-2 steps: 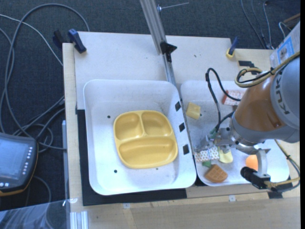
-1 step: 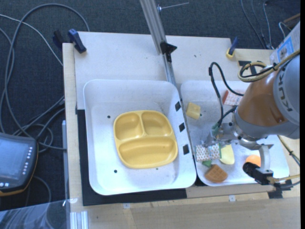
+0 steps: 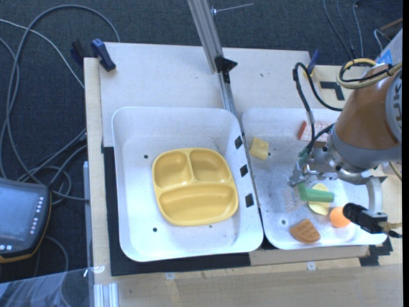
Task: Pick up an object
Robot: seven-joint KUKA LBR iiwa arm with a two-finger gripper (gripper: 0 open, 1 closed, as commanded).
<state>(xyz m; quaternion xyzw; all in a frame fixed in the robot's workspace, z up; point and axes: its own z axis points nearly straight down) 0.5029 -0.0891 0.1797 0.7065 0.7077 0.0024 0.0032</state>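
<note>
Glossy yellow plastic divided plate (image 3: 195, 186), smooth white plastic bins (image 3: 128, 146), matt speckled benchtop (image 3: 160, 75), brushed metal rail (image 3: 203, 18)

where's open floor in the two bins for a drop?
Left bin: bare ring around the yellow divided plate, widest along its far side. Right bin: bare between the yellow block and the hand. Crowded near corner: green piece, orange ball, brown piece.

Dark grey carpet floor (image 3: 57, 107) all around, with thin cables (image 3: 25, 50) looped over it well off to the claw's left. A pale wooden bench (image 3: 166, 75) sits on top, blue clamp (image 3: 102, 54) at its far left corner. A metal pole (image 3: 203, 18) slants up behind the claw's left side. Bottom left there's a pendant (image 3: 19, 219) with a dark screen. Lighting's even, no harsh shadows.
</note>
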